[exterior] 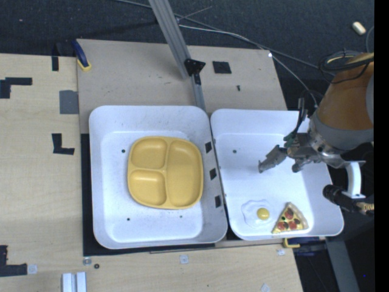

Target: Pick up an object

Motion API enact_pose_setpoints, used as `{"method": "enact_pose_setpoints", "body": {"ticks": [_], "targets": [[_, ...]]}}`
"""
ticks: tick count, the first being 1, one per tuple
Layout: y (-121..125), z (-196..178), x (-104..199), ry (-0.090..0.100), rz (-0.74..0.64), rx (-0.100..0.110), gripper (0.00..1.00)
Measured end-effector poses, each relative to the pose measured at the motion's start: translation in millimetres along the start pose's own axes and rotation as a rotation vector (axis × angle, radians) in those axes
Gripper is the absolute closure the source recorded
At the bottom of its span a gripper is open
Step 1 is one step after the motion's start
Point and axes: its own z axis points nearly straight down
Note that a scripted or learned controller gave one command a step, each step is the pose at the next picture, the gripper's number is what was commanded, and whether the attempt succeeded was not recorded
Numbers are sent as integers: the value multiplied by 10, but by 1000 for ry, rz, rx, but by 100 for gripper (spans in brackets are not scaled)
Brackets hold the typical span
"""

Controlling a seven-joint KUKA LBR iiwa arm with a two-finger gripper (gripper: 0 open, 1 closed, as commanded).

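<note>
In the camera view, my fingers (pixel 284 158) are hanging over the right bin (pixel 243 123), spread wide apart with one dark finger stretching toward the left bin (pixel 103 163) and the other, shorter one sitting back toward my wrist. Nothing is lying between them and they are gripping nothing; whether the tips are touching the bin floor I cannot tell from this slant.

Taking the right bin as my landmark, the pizza slice (pixel 290 219) is lying in its near corner, toward the side my arm is coming from. Its long axis is running roughly from the bin's near edge toward its middle, with the narrow tip pointing up toward my fingers and the wide crust end facing the near rim. Just beside it, toward the left bin, the fried egg (pixel 259 212) is resting flat, too round to point anywhere. Both are sitting well apart from my fingers.

Beyond the bin's left wall, the yellow divided plate (pixel 165 172) is sitting in the middle of the left bin.

My arm is blocking the right bin's far-right rim, and my wrist parts are blurring into a dark cluster.
</note>
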Motion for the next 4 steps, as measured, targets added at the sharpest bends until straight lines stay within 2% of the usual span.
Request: {"method": "enact_pose_setpoints", "body": {"ticks": [1,2,3,4], "targets": [[-21,440,28,1,-1,0,0],[-16,1041,-50,1,0,0,0],[-9,912,-41,1,-2,-3,100],[63,451,-81,-1,-1,-9,100]]}}
